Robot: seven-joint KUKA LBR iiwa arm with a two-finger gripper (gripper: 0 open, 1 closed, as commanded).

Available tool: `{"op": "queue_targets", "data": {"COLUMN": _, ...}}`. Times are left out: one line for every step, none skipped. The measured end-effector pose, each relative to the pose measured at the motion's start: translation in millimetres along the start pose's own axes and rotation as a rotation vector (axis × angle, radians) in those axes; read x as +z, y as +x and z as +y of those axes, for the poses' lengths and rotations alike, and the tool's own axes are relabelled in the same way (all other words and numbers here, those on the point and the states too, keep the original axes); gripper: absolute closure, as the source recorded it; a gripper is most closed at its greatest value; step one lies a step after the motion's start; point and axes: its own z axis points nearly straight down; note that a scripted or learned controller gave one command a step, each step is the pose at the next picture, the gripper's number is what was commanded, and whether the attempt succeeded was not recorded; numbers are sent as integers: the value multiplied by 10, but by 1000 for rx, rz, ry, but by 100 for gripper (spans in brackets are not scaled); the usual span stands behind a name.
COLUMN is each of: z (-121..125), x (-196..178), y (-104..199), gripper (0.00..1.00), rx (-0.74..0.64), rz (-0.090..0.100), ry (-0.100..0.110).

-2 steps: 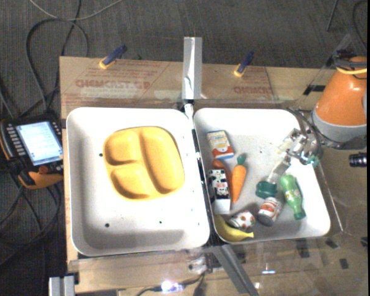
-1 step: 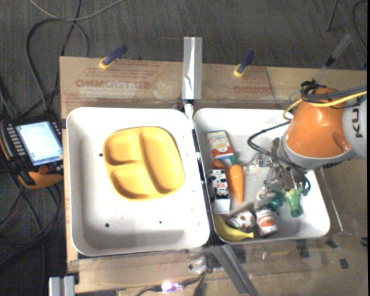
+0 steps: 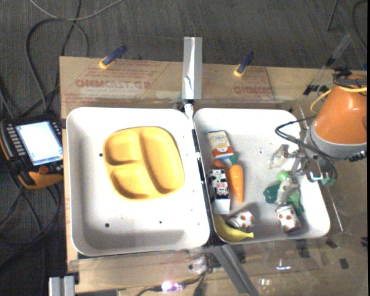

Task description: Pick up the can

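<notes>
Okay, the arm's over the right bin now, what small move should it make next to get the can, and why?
Probably lower the hand a little toward the can, which stands near the front right corner of the right bin. The hand hangs just behind it, over a green item, with nothing visibly held.

The arm [image 3: 342, 119] is cut off at the right edge; its claw [image 3: 288, 187] looks blurred.

Just one fixed camera up high, looking down at a slight slant. It sits far enough back to catch both shallow white plastic bins [image 3: 80, 184], the cardboard-topped bench [image 3: 142, 79], plus some dark carpet floor [image 3: 80, 11].
</notes>
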Motion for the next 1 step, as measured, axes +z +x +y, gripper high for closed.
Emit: {"op": "queue_targets", "data": {"z": 1093, "x": 266, "y": -539, "gripper": 0, "rx": -295, "rz": -13, "ry": 2}}
